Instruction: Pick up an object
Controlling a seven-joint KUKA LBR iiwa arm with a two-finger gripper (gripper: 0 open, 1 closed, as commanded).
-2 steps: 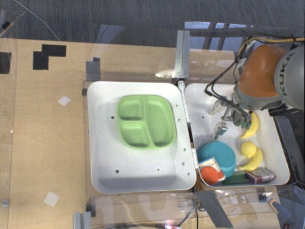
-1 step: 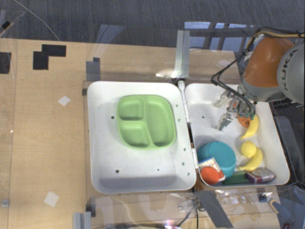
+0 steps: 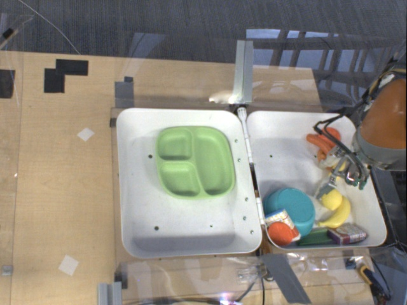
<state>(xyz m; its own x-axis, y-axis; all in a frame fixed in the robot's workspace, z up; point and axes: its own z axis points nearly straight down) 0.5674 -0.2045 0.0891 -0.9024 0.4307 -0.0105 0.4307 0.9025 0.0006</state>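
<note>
In the left bin (image 3: 137, 234) a green divided plate (image 3: 194, 161) lies flat near the middle, well apart from everything else; it looks stiff, light and smooth, and its low rim would be an awkward thing to pinch. The right bin (image 3: 280, 142) holds the clutter, all crowded toward its 5 o'clock corner: a teal bowl (image 3: 291, 210) with a red-and-white piece (image 3: 282, 230) touching it at 7 o'clock, a dark green strip (image 3: 315, 238) and a small purple box (image 3: 348, 234) along the front wall, and a yellow banana (image 3: 336, 210) just beside the bowl at 3 o'clock. The banana is my guess for the thing to pick: probably a light, hard plastic toy, curved and somewhat slippery, best taken across its narrow middle instead of at the tapering ends. An orange piece (image 3: 322, 143) lies toward 1 o'clock in that bin. The gripper (image 3: 337, 182) hangs just above the banana's upper end, close to touching it; how wide the claw stands I cannot tell, and nothing can be seen held in it
</note>
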